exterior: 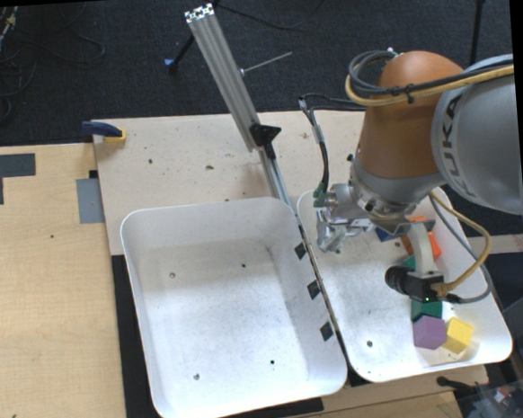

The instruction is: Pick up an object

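Note:
In the right bin (382,365) several small blocks lie along the right side. A purple cube (428,333) and a yellow block (460,335) sit in the near right corner, with a green block (425,309) just behind them. An orange piece (435,245) and a blue piece (388,232) are partly hidden under the arm. My gripper (334,232) hangs low over the far left part of the right bin, close to the divider and well left of the blocks. I see nothing in it.
The left bin (154,223) shows bare white floor with a few dark specks. A slanted aluminium bar (232,89) rises from the bins' far junction. A black cable loop (402,280) hangs from the wrist above the blocks. A blue clamp (102,130) sits on the bench's far left.

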Action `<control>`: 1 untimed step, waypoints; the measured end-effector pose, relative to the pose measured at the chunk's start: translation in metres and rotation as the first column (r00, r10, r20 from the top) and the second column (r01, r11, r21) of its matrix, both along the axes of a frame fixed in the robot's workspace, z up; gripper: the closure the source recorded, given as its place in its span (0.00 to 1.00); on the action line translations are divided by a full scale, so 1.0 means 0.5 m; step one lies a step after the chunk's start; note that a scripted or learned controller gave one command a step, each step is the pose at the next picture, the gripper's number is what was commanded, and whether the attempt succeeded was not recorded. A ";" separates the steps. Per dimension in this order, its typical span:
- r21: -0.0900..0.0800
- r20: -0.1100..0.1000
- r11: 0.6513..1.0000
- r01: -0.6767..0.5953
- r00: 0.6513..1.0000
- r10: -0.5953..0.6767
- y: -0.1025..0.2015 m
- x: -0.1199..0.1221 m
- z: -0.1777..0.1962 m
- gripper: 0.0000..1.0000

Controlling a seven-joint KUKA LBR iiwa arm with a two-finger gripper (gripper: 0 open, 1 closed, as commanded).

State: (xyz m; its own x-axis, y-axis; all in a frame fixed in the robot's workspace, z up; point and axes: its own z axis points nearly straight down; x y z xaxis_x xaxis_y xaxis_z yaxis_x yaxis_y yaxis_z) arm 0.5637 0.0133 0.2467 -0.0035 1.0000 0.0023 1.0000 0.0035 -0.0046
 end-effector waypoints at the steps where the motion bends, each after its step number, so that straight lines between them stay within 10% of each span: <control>1: 0.000 -0.002 1.000 -0.001 1.000 0.001 0.088 -0.060 0.001 1.00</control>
